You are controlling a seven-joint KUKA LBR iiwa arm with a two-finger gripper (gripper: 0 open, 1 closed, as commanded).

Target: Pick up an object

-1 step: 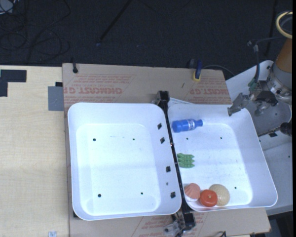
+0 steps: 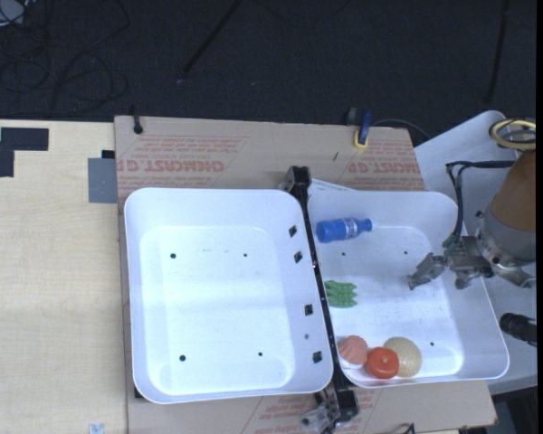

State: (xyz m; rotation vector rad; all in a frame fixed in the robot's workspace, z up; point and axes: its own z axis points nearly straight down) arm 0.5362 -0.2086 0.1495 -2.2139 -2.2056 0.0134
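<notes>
The gripper (image 2: 432, 271) hangs over the right bin (image 2: 475, 369), near its right wall. Its 2 fingers (image 2: 420, 277) look a little apart, and nothing is between them. So the picking has not begun; I think the arm is at the reaching step, on its way to a thing.

There are 5 things to choose from. The green toy (image 2: 340, 294) lies to the left of the fingers and a little toward the front, well apart from them. The blue bottle (image 2: 343, 230) lies on its side, farther left and toward the back. Toward the front and left of the fingers sit 3 small round things in a bunch: a pink one (image 2: 352, 349), a red one (image 2: 382, 363) and a tan one (image 2: 404, 355), touching each other.

Next the fingers must move over 1 thing, go down, and close on it. The bunch could be hard, since the neighbors crowd in. The green toy and the bottle have free room around them. The left bin (image 2: 136, 242) is on the far side of the bottle.
</notes>
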